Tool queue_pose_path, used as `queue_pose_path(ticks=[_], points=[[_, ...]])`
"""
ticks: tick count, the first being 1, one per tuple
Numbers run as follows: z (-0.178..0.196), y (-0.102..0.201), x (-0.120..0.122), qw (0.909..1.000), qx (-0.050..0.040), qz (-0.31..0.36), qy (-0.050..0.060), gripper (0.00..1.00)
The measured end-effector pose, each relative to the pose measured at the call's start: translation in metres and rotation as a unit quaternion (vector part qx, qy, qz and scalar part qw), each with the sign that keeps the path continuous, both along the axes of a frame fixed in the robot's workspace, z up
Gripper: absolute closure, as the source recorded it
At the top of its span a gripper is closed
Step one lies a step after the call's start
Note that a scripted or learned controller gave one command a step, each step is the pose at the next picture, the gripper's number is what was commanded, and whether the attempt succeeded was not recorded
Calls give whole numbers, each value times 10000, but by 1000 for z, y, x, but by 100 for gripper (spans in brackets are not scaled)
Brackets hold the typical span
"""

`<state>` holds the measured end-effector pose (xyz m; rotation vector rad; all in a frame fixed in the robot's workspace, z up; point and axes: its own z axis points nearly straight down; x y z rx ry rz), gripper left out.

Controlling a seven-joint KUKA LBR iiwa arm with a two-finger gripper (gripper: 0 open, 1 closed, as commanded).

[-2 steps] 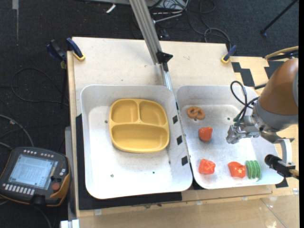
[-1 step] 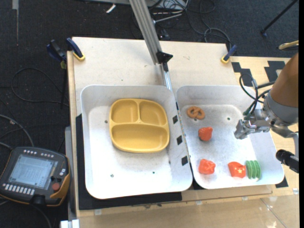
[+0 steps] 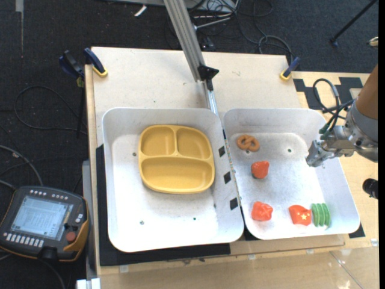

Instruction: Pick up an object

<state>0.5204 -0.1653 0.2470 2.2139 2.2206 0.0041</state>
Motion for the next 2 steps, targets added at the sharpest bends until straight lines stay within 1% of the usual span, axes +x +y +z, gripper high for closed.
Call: queue_pose_path(ticks=[1, 2], points=[[-11, 48, 0, 10000, 17, 20, 32, 100], [-2, 106, 6, 10000, 21, 31, 22, 100]])
